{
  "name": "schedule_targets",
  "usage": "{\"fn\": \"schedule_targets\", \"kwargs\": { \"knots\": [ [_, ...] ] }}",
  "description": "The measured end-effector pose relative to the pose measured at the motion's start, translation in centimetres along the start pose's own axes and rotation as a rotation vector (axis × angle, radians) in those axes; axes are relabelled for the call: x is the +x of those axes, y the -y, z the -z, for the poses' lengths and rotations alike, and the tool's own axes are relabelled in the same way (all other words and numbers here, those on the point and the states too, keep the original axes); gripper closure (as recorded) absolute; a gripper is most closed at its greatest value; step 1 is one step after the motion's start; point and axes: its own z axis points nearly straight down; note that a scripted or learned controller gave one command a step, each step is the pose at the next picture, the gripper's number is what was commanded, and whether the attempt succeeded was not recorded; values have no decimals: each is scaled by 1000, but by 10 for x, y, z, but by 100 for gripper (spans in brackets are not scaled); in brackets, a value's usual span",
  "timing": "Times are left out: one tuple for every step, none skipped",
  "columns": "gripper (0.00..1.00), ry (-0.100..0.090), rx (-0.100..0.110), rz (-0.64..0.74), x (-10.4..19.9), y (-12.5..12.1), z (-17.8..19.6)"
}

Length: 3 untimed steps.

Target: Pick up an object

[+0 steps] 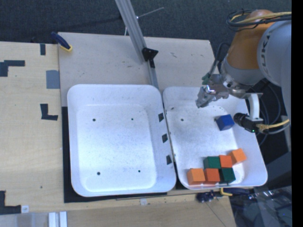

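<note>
My gripper [204, 100] hangs over the far part of the right bin [189, 126], pointing down and to the left. Nothing shows between its fingers. A blue block [225, 122] lies on the bin floor just to the right of and below the gripper, apart from it. Along the bin's near edge sits a cluster of blocks: an orange one [195, 175] at the left, another orange [212, 175], a green [213, 162], a dark green [228, 174], and orange ones [239, 155] at the right.
The left bin [75, 126] stands beside the right one, sharing a raised rim. A slanted metal rail [135, 27] runs from the top down to the bins' far junction. Cables hang by the arm at the right.
</note>
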Motion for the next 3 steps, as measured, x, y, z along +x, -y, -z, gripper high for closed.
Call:
{"fn": "schedule_targets", "kwargs": {
  "knots": [
    [100, 0, 1, 0, 47, -13, 9],
    [100, 1, 4, 0, 101, -15, 0],
    [100, 0, 2, 1, 161, -21, -2]
  ]
}}
